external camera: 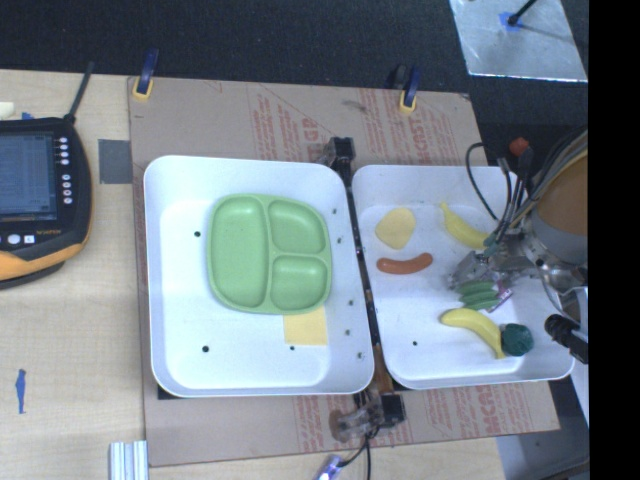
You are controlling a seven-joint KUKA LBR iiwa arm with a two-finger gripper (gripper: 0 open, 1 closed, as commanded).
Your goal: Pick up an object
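At the near edge of the right bin (560, 373) we see a yellow banana (472, 325) lying flat, its far-right end touching a dark green broccoli piece (517, 339). Just beyond the banana we locate the gripper (484, 280), lowered into the bin over a green pod-shaped item (478, 294); we cannot tell whether the item sits between the gripper's tips, and their state cannot be determined from this view. To the left of the gripper, a red sausage (404, 263) lies apart from it, and beyond that a pale yellow chip-shaped piece (395, 227). A second yellow banana (463, 228) lies farther back, just beside the arm's cables. In the left bin (165, 268) we note a yellow cheese square (306, 328), with a green divided plate (269, 254) touching its far edge
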